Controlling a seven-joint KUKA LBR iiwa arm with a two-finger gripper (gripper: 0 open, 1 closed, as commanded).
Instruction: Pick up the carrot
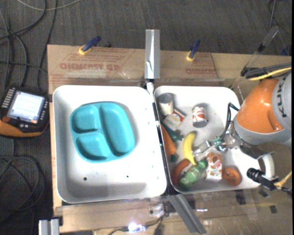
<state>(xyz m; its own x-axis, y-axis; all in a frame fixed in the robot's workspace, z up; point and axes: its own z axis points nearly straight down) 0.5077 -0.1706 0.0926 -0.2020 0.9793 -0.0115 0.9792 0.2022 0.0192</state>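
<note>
Overhead view of two white bins. The left bin (63, 180) holds a blue divided tray (103, 130). In the right bin (220, 94), the carrot (168, 141) lies along the left wall, beside a banana (188, 148). The gripper (216, 143) hovers right of the banana; whether it is released or clenched cannot be told.
</note>
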